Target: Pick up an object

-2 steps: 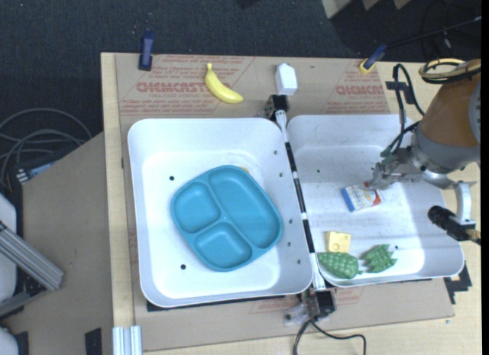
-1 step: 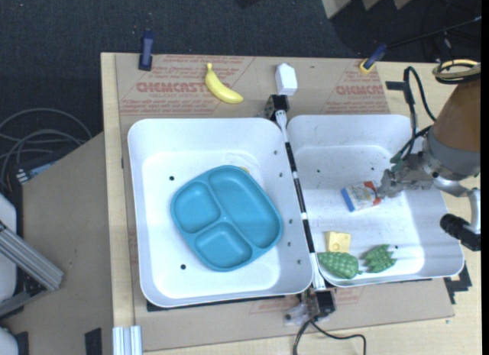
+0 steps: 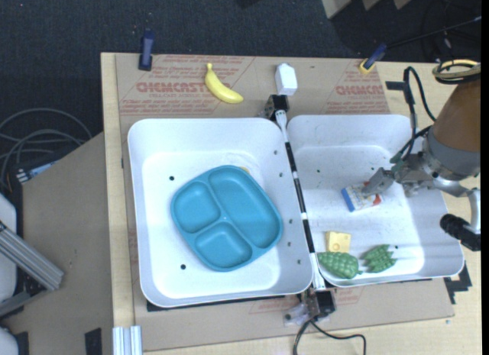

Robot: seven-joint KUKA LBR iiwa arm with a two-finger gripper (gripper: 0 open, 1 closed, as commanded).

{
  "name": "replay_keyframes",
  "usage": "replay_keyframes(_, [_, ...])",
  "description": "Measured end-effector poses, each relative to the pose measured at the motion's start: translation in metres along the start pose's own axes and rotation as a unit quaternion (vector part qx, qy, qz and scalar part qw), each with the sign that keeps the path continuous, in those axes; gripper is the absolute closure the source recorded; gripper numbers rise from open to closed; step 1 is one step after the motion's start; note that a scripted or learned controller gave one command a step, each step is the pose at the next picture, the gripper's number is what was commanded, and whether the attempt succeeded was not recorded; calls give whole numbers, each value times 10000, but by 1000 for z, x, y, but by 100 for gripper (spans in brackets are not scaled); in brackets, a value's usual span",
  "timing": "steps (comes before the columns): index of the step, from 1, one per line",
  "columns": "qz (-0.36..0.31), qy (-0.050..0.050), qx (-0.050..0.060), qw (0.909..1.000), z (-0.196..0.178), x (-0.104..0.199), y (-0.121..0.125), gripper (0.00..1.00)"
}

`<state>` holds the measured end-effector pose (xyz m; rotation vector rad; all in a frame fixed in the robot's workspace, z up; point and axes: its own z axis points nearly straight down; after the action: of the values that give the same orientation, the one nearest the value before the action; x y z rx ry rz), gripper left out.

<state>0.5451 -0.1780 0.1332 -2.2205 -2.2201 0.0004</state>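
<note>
In the right bin (image 3: 336, 133) lie a small blue and white packet with a red end (image 3: 359, 197), a yellow cheese-like block (image 3: 338, 240), a round green knobbly toy (image 3: 338, 264) and a green leafy toy (image 3: 379, 258). My gripper (image 3: 380, 183) reaches in from the right, its dark tip just above and right of the packet, close to its red end. Nothing is visibly held between the fingers.
The left bin (image 3: 153, 155) holds a blue three-compartment plate (image 3: 224, 217). A yellow banana (image 3: 221, 86) and a white clip (image 3: 286, 79) lie on the cardboard behind the bins. Cables run along the right side by the arm (image 3: 458, 132).
</note>
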Motion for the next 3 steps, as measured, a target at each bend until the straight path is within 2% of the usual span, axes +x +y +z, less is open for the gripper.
replay_keyframes(1, [-7,-8,-33,10000,45,-10,43,0])
replay_keyframes(2, [-5,3,-39,10000,45,-39,-39,0])
replay_keyframes(3, [-4,-3,-57,10000,35,-38,-38,100])
